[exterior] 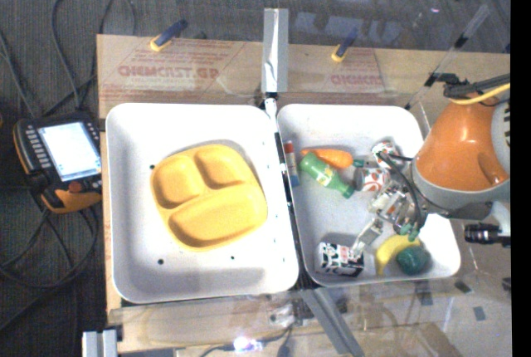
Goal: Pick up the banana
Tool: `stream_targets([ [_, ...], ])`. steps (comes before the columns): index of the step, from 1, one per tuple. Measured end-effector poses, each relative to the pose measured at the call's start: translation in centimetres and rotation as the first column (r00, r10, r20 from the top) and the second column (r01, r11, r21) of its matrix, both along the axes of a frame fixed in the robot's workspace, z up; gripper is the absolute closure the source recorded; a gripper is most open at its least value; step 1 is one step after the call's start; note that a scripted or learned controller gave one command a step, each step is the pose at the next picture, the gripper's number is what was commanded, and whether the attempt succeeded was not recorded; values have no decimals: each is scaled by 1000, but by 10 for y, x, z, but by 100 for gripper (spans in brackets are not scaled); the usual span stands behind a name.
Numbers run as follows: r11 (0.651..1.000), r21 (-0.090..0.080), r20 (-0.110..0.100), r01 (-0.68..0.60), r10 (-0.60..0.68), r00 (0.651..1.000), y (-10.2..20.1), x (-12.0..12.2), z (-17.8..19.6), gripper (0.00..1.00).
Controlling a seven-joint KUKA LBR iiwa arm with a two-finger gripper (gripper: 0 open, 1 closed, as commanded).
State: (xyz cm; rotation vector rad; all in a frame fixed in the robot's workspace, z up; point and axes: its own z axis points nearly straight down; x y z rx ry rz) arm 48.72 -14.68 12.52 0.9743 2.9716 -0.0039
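While the left bin (116,206) holds just a yellow tray (209,196) with bare white floor around it, the right bin (348,119) is crowded from 3 to 6 o'clock. The gripper (390,210) hangs among the clutter, and I cannot tell how its fingers stand. The banana (390,251) lies at 5 o'clock by the bin's near rim, touching a green ball (412,261), with carpet around the bench.

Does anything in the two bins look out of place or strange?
The yellow divided tray lies turned at an angle in the left bin. In the right bin, the banana sits crowded among other items near the gripper. Nothing looks spilled or damaged.
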Motion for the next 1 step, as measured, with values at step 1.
stream_targets([
  [1,882,5,-15,471,-471,882,28,32,18,0],
])
